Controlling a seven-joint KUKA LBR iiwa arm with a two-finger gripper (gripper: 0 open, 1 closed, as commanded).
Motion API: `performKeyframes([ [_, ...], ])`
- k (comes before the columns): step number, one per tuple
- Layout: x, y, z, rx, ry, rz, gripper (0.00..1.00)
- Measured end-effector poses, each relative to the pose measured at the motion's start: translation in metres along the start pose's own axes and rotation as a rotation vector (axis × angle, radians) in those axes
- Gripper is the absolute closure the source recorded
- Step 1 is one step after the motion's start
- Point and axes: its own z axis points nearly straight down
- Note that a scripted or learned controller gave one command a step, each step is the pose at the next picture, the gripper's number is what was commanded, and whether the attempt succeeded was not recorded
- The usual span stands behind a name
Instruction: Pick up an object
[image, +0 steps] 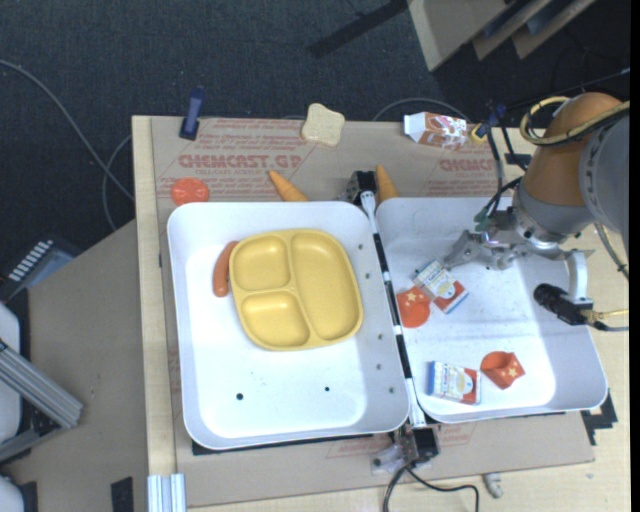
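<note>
My gripper (458, 254) reaches in from the right over the upper part of the right bin (560, 395). Its tip is just above and to the right of a small red and white carton (441, 285), close to it; contact is unclear. A red round piece (413, 307) lies beside the carton at the bin's left wall. Lower in the same bin are a second small carton (453, 382) and a red toy fruit (502, 368). Nothing shows lifted off the bin floor.
The left bin (290, 400) holds a yellow divided plate (295, 288) and a sausage (221, 268). Behind the bins lie a bread slice (323, 123), a carton (437, 128), two carrots (287, 186), a red disc (190, 190) and a blue item (191, 112).
</note>
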Motion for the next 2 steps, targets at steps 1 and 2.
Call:
performKeyframes([
  [1, 0.052, -0.035, 0.0, -0.001, 0.003, -0.002, 0.0],
  [2, -0.02, 0.008, -0.157, -0.008, -0.002, 0.0, 0.0],
])
